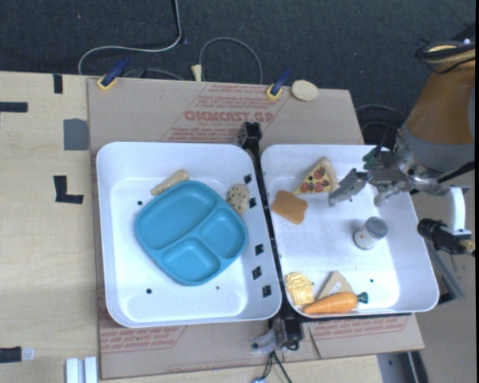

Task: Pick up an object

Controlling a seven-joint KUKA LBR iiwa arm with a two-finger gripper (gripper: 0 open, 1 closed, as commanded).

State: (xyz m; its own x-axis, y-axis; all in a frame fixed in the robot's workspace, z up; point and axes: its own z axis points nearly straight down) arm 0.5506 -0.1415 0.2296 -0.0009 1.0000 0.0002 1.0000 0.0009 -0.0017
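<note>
Two shallow white plastic bins sit side by side on a brown cardboard sheet (pixel 223 114) over the pale wooden worktop (pixel 32 214), the left bin (pixel 112 214) in the middle of the frame and the right bin (pixel 407 270) toward the right. The left bin holds three things: one blue three-compartment plastic tray (pixel 191 231) lying flat in its centre, one tan ridged wafer-like piece (pixel 169 183) just beside the tray's upper left edge, and one round speckled cookie (pixel 238 197) near the divider between the bins. The right bin holds six things: one toy pizza slice (pixel 318 179) at its upper left, one brown toast-like square (pixel 289 207) below and left of the pizza slice, one small grey cylinder with a lighter cap (pixel 370 234) in the middle right, and along the lower edge one yellow ridged piece (pixel 298 287), one pale wedge (pixel 335 282) and one orange toy carrot (pixel 335 302), the carrot touching the wedge. The grey and orange arm (pixel 439 118) reaches in from the right; its gripper (pixel 366 187) hangs over the upper middle of the right bin with two fingers spread apart, nothing between them, to the right of the pizza slice and above the grey cylinder. One beige round lump (pixel 305 90) lies on the cardboard beyond the bins.
</note>
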